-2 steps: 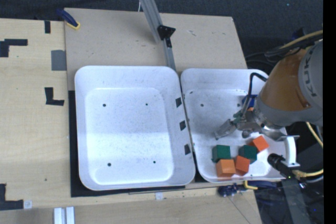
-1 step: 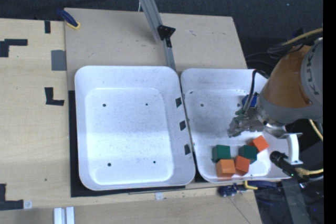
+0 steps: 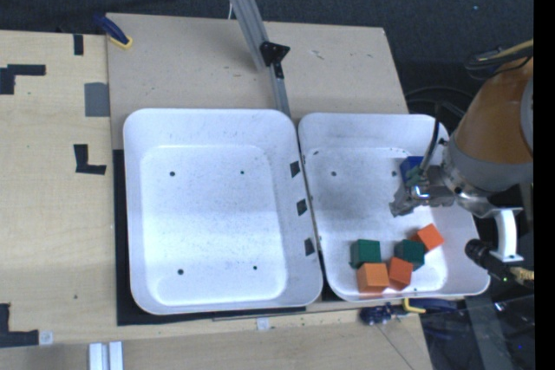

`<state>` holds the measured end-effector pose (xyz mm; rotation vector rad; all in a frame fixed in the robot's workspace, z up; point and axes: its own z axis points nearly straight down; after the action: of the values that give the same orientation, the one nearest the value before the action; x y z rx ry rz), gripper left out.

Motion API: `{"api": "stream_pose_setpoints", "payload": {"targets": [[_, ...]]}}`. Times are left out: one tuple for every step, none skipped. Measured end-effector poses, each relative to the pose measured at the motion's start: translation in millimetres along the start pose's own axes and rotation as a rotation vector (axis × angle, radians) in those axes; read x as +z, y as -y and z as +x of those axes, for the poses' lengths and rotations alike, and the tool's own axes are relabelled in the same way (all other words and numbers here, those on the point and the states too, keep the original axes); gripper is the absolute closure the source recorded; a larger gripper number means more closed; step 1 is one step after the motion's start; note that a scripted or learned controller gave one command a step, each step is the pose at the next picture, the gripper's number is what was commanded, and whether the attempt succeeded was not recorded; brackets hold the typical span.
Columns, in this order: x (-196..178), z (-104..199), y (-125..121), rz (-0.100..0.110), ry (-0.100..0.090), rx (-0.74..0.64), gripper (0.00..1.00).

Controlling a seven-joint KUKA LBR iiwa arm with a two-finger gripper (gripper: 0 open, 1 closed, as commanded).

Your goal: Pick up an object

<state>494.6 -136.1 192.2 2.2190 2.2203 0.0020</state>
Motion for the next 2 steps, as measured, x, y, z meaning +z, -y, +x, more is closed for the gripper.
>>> {"api": "stream_pose_setpoints", "payload": {"targets": [[-17.5,0.4,-0.7,0.002,-0.001,-0.001,1.0],[-28.7,54.2,-21.5,0.003,-0.003,-0.007,1.0]]}}
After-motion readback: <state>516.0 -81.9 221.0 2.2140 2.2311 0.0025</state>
